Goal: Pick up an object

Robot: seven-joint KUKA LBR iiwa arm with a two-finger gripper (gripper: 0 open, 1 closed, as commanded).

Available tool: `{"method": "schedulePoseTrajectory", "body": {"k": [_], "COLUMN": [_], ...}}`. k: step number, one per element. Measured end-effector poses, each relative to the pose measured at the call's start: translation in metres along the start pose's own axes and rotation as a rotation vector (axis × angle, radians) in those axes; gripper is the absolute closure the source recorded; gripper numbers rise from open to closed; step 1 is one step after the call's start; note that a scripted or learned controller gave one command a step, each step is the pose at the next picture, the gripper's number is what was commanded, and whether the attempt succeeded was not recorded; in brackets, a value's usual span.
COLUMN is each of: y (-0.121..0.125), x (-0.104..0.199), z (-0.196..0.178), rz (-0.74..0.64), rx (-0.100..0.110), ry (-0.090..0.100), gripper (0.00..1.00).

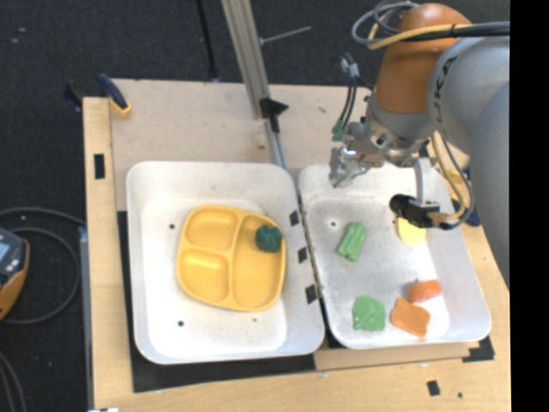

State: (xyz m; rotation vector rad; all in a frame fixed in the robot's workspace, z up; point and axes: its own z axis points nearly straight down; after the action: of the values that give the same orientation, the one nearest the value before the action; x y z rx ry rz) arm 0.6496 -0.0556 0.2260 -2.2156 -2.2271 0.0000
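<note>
Camera view is showing the gripper [345,168] hanging over the right bin's [455,316] far-left corner; whether its fingers are spread I cannot tell. Lying in that bin: two green pieces [352,240], two orange [410,316], one yellow [412,232]. The left bin [154,316] is holding one yellow tray [214,269] bearing one dark-green lump [269,239].

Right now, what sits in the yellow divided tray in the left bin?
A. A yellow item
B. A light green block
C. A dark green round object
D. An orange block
C: the dark green round object rests in the upper right compartment of the yellow divided tray, while the orange and light green pieces lie in the right bin.
</note>
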Motion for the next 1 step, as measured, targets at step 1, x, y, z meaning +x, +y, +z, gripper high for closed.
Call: {"method": "schedulePoseTrajectory", "body": {"k": [1], "y": [-0.0262], "x": [0.0451], "z": [0.0058], "rz": [0.000], "rx": [0.001], "ry": [0.000], "gripper": [1.00]}}
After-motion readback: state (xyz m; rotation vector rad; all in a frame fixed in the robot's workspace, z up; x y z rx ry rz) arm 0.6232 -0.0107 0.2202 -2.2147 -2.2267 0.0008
